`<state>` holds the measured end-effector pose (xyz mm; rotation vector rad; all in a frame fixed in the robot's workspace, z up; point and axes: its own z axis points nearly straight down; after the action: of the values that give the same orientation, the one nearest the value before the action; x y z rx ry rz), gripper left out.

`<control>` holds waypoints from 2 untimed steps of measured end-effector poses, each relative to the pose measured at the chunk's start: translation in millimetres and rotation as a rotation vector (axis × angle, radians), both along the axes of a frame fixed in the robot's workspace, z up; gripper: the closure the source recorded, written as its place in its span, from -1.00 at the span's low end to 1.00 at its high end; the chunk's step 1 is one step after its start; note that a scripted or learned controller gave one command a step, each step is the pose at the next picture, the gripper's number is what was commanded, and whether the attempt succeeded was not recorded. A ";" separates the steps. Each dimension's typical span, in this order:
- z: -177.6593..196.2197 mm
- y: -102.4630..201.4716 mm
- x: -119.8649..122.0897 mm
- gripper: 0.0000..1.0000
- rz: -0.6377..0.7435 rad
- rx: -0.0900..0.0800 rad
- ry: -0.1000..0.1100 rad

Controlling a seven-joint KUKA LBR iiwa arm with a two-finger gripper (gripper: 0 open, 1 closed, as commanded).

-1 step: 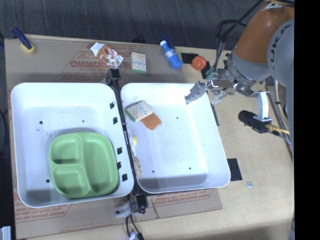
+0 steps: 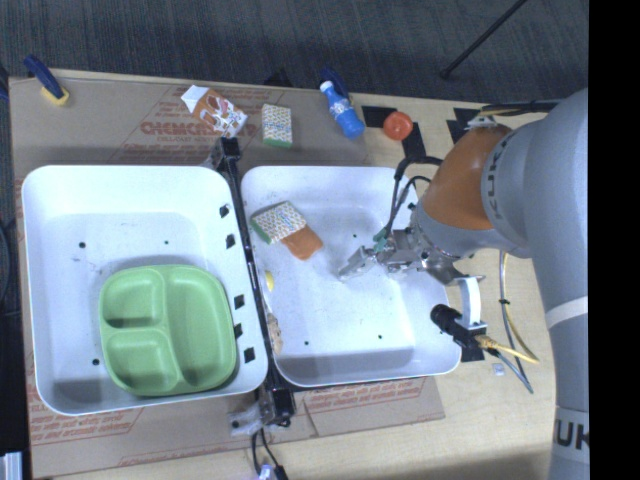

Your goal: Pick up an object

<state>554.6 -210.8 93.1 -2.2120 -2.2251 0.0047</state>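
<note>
Orange block (image 2: pixel 304 243) touching green-topped box (image 2: pixel 277 220), right bin (image 2: pixel 340 363).

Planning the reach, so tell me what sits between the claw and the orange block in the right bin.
In the camera view, only bare white bin floor separates the claw from the orange block.

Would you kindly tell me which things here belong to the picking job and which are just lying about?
Job: gripper; green box and orange piece in the right bin.

Lying about: green tray, blue bottle, orange ball, wrapped snack, blue clamp.
</note>
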 end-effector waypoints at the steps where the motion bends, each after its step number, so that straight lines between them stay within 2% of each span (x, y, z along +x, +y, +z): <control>1: 9.7 -0.3 -78.9 -1.00 0.000 0.001 0.000; 2: -1.3 0.7 33.3 -1.00 0.000 0.000 -0.004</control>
<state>587.9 -210.1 91.9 -2.2143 -2.2265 0.0002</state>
